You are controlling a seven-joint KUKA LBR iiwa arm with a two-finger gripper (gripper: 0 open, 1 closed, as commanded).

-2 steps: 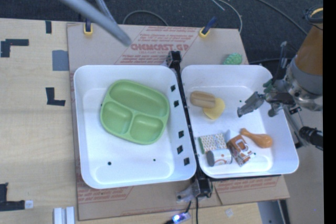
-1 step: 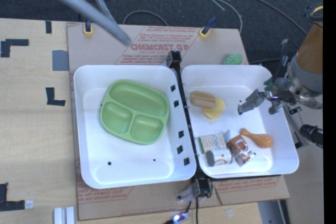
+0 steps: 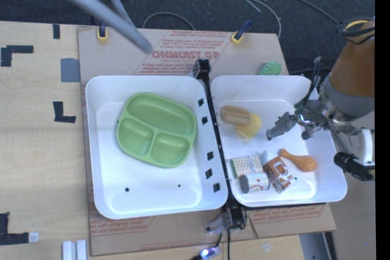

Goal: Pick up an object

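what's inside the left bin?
The left bin holds one green divided plate, sitting upper centre. Whatever lies under the plate is covered.

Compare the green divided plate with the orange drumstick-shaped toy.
The green divided plastic plate is broad and flat, with three compartments; the orange drumstick-shaped toy is small and slim, bulging at one end. The plate lies alone in the left white bin; the drumstick toy lies in the right white bin among other small items, near the tool. Both rest untouched on a bin floor.
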